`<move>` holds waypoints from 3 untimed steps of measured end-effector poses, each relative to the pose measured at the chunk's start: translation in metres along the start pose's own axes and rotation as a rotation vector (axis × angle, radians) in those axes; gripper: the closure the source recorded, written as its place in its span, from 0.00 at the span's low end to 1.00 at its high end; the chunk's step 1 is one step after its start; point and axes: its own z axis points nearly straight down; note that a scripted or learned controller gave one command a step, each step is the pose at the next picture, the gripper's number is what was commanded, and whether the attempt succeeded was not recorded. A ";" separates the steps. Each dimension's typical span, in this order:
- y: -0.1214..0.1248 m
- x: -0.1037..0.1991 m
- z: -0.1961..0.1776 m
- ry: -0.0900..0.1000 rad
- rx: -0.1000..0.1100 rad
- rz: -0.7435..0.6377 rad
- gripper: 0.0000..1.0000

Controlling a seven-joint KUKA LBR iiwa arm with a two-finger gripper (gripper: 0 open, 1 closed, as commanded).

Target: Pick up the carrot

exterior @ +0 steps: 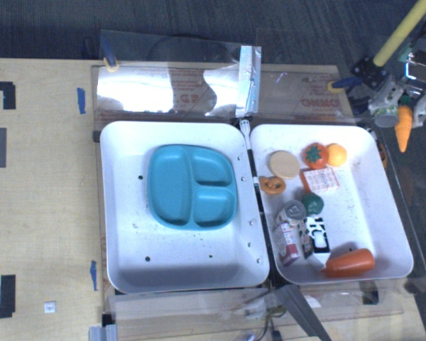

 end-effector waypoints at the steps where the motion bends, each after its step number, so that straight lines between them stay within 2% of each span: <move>1: 0.025 0.007 -0.052 0.001 -0.009 0.212 1.00; 2: 0.025 0.007 -0.019 0.001 0.001 0.059 1.00; 3: 0.019 0.011 0.059 0.001 0.003 -0.093 1.00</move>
